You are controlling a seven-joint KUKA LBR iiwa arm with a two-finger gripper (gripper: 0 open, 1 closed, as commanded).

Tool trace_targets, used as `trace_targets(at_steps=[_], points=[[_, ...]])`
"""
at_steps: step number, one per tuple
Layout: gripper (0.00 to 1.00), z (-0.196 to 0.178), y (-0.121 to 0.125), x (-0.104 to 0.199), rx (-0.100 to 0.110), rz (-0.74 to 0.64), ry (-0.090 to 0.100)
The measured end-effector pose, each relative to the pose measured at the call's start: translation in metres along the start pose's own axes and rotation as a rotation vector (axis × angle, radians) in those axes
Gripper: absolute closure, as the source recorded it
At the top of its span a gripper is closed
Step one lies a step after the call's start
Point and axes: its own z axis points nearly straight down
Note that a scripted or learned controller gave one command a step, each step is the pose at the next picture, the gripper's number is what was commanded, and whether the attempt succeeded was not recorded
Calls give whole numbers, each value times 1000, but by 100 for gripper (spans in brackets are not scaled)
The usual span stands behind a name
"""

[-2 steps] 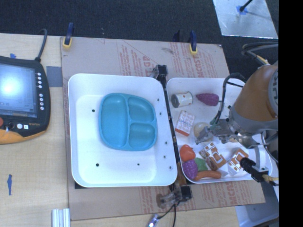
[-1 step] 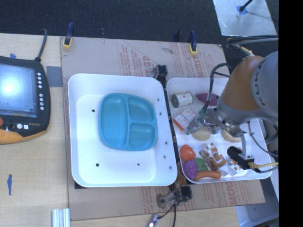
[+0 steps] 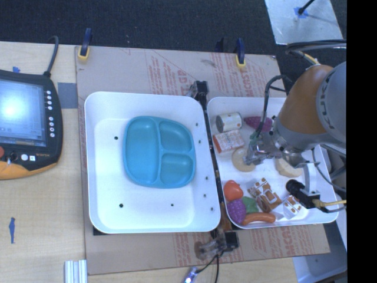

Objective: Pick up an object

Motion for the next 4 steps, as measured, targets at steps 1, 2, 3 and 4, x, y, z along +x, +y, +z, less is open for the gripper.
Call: trace_targets(at_steps=[1,2,3,4], points=[[0,2,-1,0,4,0,0],[0,10,42,6,-5,4,1],[0,10,55,6,-5,4,1],[0,12,100,3,-2,3,1]])
